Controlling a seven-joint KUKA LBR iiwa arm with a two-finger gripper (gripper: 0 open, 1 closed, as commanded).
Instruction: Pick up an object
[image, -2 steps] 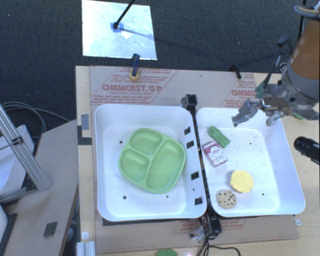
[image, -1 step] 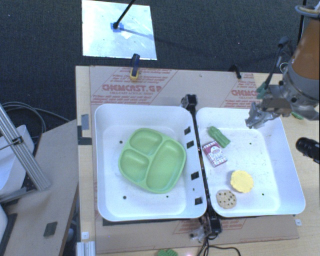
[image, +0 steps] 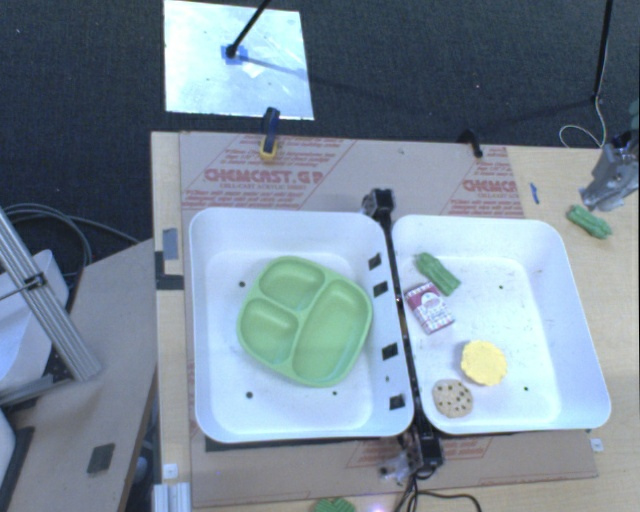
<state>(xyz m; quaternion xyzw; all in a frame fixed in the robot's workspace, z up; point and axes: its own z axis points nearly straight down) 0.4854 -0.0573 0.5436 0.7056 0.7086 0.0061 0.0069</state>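
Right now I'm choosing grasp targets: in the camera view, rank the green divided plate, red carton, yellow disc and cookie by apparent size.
1. green divided plate
2. red carton

The yellow disc and cookie look too alike to rank.

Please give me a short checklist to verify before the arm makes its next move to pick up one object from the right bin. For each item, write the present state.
1. Objects are in the right bin: ok. It holds a green block, a red-and-white box, a yellow round piece and a cookie.
2. Objects lie apart from each other: not ok for the block and the box, which sit close; ok for the yellow piece and the cookie.
3. Gripper is over the bin: not ok, it is beyond the far right corner.
4. Gripper state: cannot tell.
5. The green divided plate in the left bin is away from the targets: ok.
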